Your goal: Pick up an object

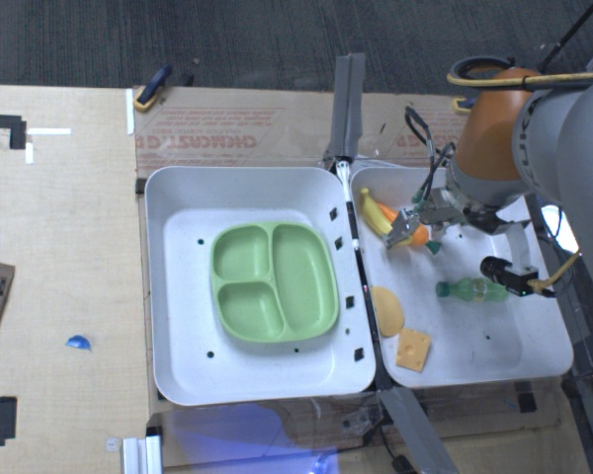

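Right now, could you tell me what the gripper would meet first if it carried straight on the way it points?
Most likely the orange object just under the gripper, with the yellow banana-like piece next beyond; depth is hard to judge from this slanted view.

There are red printed letters on the brown cardboard sheet (232, 126) that lies behind the two white bins. The letters look upside down and backwards from this camera, and they are too small and blurry to read for sure. No other words, numbers or signs can be read on anything else.
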Tool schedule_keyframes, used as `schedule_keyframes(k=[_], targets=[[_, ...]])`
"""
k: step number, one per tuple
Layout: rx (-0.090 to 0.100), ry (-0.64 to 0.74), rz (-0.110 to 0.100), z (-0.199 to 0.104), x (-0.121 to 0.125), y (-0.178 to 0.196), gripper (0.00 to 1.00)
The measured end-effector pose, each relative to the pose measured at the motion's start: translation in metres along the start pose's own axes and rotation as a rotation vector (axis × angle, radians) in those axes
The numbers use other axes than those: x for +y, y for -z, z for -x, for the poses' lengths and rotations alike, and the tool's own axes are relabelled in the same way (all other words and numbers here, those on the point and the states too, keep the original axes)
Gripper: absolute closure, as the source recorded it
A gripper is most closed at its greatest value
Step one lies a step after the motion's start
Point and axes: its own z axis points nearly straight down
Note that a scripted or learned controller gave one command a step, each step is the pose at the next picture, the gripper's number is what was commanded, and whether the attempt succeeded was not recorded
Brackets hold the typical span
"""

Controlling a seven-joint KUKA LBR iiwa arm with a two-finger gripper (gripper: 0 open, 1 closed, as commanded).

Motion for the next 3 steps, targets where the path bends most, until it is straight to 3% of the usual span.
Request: schedule_keyframes(k=[1, 2, 3], targets=[[0.006, -0.002, -0.019, 0.0, -0.005, 0.004, 1.0], [-0.001, -0.011, -0.001, -0.06, 0.023, 0.1, 1.0], [-0.001, -0.011, -0.001, -0.06, 0.023, 0.1, 0.0]])
